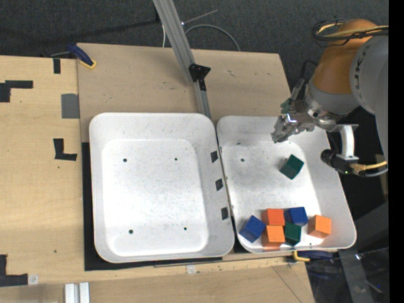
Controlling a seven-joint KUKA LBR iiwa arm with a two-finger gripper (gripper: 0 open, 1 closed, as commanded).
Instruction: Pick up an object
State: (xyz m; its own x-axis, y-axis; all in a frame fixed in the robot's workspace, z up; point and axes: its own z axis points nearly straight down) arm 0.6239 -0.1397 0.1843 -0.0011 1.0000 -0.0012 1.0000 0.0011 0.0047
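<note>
Plywood bench (pixel 126 81) viewed from above at a slant, its matte surface marked with black tape pieces and one grey patch. A slanted metal rail (pixel 180 43) crosses the upper bench toward the bins. Left bin (pixel 101 169): shallow white plastic tray with rounded corners, its floor finely speckled and dotted with four small dark holes. Right bin (pixel 252 137): same form and speckling. Along its near wall lies a cluster of small cubes with flat matte faces: a blue cube (pixel 252 228) at the left end, two orange cubes (pixel 275 225) one behind the other, then a second blue cube (pixel 297 216) with a dark green cube (pixel 292 233) in front of it, and a lone orange cube (pixel 320 225) at the right end. A separate green cube (pixel 291 167), turned at an angle, rests mid-bin, well apart from the cluster. The gripper (pixel 281 134) hangs above the far part of the right bin, just above and left of that green cube; whether its jaws are apart or together cannot be told. Nothing is visible between them. Grey arm with orange band (pixel 334 62) enters from the right.
</note>
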